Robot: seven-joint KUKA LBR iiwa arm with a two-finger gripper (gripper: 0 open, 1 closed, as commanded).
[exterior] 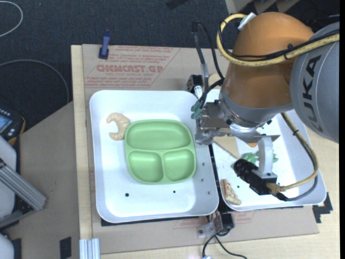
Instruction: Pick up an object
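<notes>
Tan and ridged, a small toy food piece lies in the near left corner of the right bin, right up against the rim. Just beyond it there's a green leafy scrap, partly covered by the robot's own hardware. Over in the left bin, a pale green divided plate sits flat in the middle, three compartments, and nothing in them. A toy croissant curls on the bin floor just beside the plate's far left corner. Above the right bin hangs the arm, grey body and big orange band, its wrist low near the wall the two bins share. The jaws are tucked beneath that wrist, so I cannot tell whether they are spread or pressed together. Farthest back on the surface, a brown sheet with red lettering and a blue clip at its far edge.
</notes>
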